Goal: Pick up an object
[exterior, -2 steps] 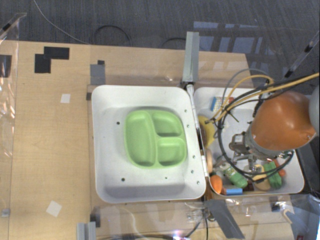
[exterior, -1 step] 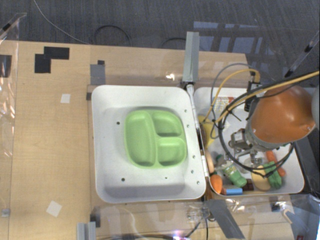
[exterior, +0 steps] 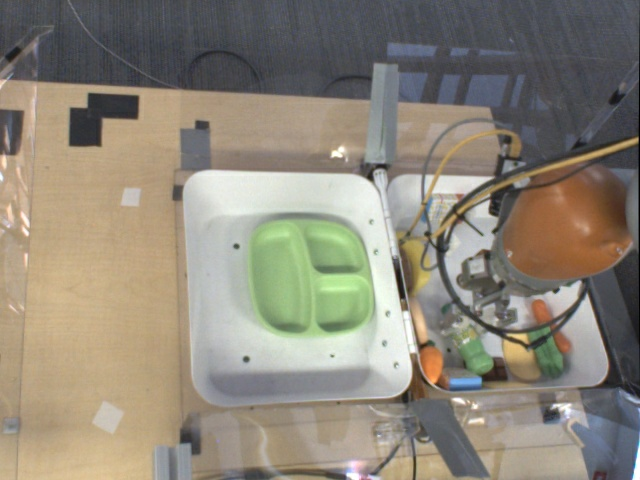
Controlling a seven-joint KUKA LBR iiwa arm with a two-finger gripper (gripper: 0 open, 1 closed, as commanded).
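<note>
Right under the claw (exterior: 487,298) sits a green toy (exterior: 470,348) among the right bin (exterior: 597,368) clutter; can't tell its grip.

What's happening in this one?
The arm reaches in from the right and hangs over the right bin, with its gripper low above a heap of small toys. Among them are a green piece, a blue piece and an orange piece near the bin's front edge. The left bin holds a green divided tray.
</note>
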